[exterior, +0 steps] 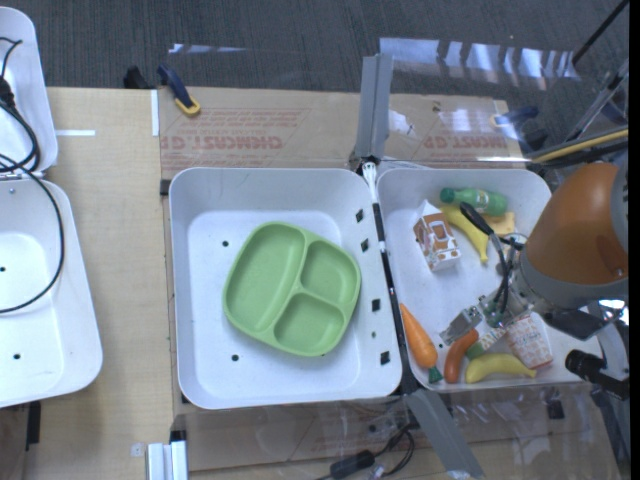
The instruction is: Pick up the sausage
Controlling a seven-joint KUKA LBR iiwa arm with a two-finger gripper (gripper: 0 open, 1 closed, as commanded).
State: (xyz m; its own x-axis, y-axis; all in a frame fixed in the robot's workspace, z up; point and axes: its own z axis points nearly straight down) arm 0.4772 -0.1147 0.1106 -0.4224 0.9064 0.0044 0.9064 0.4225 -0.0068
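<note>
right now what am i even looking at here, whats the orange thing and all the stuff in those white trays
One camera looks down at a slant on a wooden bench with two shallow white bins. The orange and grey shape at the right is a robot arm reaching in; its gripper hangs low over the right bin.

The left bin holds a green divided plate.

The right bin holds toy food: a carrot, a reddish sausage beside a yellow banana, a small carton, a red and white packet, and at the back another banana and a green item.

The gripper sits just above the sausage. I can't tell whether it holds anything.
</note>
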